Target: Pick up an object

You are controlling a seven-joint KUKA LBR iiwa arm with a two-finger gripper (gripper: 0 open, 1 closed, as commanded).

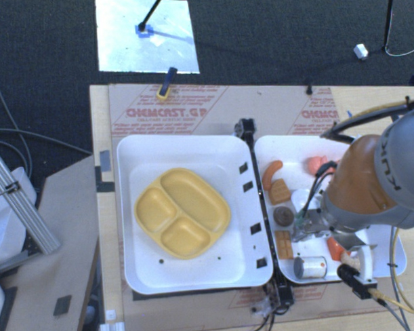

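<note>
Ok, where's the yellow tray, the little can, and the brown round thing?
Yellow tray (182, 211): camera view, on the ridge between its compartments.
Little can (310, 266): camera view, on its silver side, in the right bin.
Brown round thing (283, 216): camera view, on the middle of its top.

Divided tray lies in left bin. Right of the tray, in right bin: hot dog rearmost, cookie nearer, can frontmost.
</note>
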